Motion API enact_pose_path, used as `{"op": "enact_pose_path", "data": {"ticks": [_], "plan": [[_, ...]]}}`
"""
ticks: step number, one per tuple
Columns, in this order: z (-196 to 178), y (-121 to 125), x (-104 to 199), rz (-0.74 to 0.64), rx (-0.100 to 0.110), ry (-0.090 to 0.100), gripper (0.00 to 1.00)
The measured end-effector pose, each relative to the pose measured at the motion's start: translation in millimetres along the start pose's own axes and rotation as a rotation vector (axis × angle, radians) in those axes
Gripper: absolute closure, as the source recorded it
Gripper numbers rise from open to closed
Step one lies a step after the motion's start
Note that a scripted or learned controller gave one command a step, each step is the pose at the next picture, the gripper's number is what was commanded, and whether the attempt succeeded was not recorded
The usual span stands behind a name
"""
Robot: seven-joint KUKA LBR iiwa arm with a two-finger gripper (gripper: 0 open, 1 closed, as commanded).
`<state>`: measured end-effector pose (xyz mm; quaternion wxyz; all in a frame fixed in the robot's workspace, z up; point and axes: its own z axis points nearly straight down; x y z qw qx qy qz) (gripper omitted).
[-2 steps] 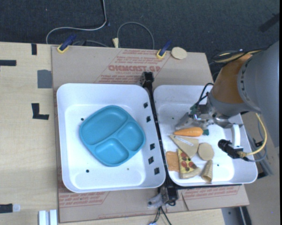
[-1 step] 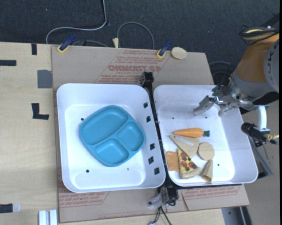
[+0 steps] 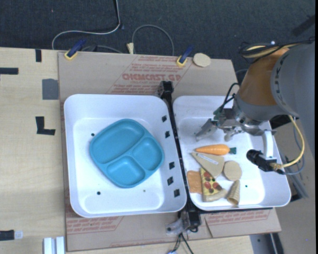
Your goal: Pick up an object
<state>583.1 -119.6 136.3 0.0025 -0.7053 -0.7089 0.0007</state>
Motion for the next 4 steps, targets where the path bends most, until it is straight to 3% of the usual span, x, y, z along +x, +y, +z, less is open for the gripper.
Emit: {"op": "enact_pose_path", "data": {"ticks": [1,2,3,4], "plan": [[51.9,-31.6,11.7,0.004,-0.01,-0.006,0.0],[39.3,-30.3,10.5,0.005,-0.013,-0.008,1.0],[39.9,-30.6,10.5,0.005,-0.012,-0.007,0.0],[49.7,-98.3,-5.7,0.006,-0.013,-0.004,0.0]]}}
